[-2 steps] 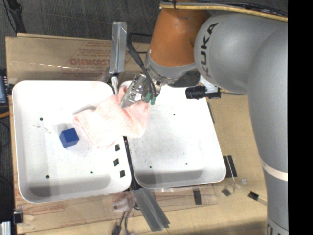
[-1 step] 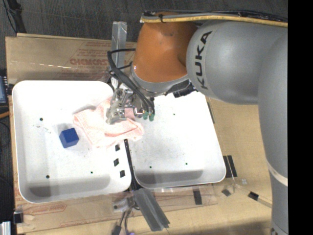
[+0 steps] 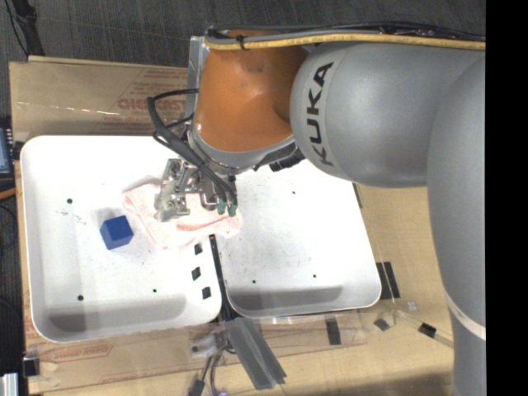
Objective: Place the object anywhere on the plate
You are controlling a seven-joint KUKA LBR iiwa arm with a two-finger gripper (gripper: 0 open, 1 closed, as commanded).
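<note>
Looking down on two white bins set side by side. Hard to make out the gripper [image 3: 196, 196]: just a tangle of shiny metal, wires and a bit of green, hanging low over the plate [image 3: 169, 229]. No way to say if spread apart or pressed together, and nothing seen held in it. Covers the top part of the plate, leaving a pale, pinkish patch with a red edge, blurry, at the right end of the left bin [image 3: 58, 163], touching the wall shared with the right bin [image 3: 297, 246]. Fat grey and orange arm [image 3: 371, 97] blocking the far side of both bins and cut off at the right.

Small blue block [image 3: 116, 231], bright blue, lighter on top, darker on the sides. Sitting flat on the floor of the left bin, near the plate on its left side but not touching it, and apart from the gripper. About as wide as long, so no clear long side; turned a little, not lined up with the bin walls.
</note>
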